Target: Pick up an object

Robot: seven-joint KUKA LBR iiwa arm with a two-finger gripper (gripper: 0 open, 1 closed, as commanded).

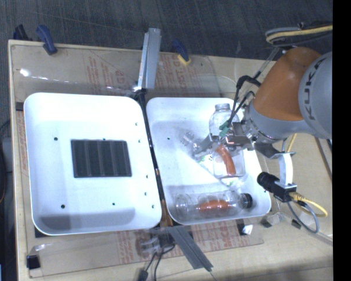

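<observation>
Worktop (82, 63) seen from above, with two white bins placed side by side. The left bin (47, 116) is fitted with a dark ribbed panel (101, 158). The gripper (225, 139) is lowered into the right bin (164, 127) among clear plastic bottles (210, 205); whether anything is grasped cannot be told.

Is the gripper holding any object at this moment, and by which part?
It cannot be told. The gripper is low in the right bin among clear bottles, but no object is clearly visible in it.
</observation>
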